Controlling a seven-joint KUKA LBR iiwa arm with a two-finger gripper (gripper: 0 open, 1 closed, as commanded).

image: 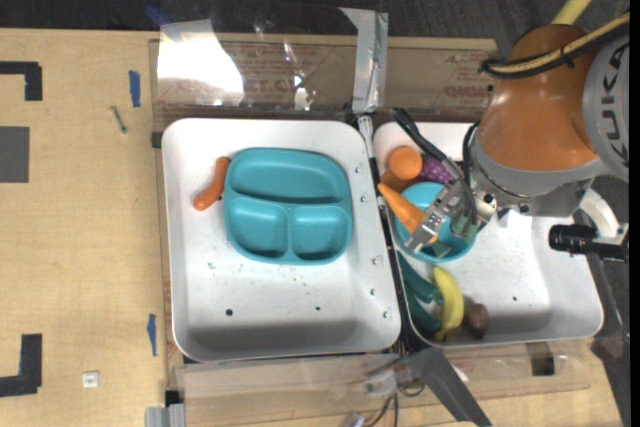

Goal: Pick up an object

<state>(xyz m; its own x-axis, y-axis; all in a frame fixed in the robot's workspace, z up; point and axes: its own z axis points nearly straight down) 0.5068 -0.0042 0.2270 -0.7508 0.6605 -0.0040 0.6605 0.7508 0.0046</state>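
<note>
Dark grey carpet ran behind a pale wooden desk (pixel 70 245) that had a few black and blue tape marks on it. Two shallow white bins sat side by side on it, with a crinkly clear plastic sheet (pixel 265 65) taped up behind them over a brown board; that board had faint reddish printing on it, way too washed out for me to read.

The left bin (pixel 190 305) held a teal divided tray (pixel 288 205) with three compartments, and a small orange carrot-looking thing (pixel 211 185) lay against the tray's left edge.

The right bin (pixel 540 295) was where the clutter was, all bunched along its left side: an orange ball (pixel 404 162), something purple (pixel 436 170) just beside it, an orange carrot (pixel 400 206), a light blue bowl (pixel 440 240), a yellow banana (pixel 449 300) nearer the front and a small brown lump (pixel 477 318) touching the banana's end.

The arm (pixel 545 110) came in from the right, big orange band, with part of white lettering on its grey casing, looked like "KU". The jaws (pixel 440 222) were down over the blue bowl. Honestly couldn't tell how wide they were, or whether they had anything.
</note>
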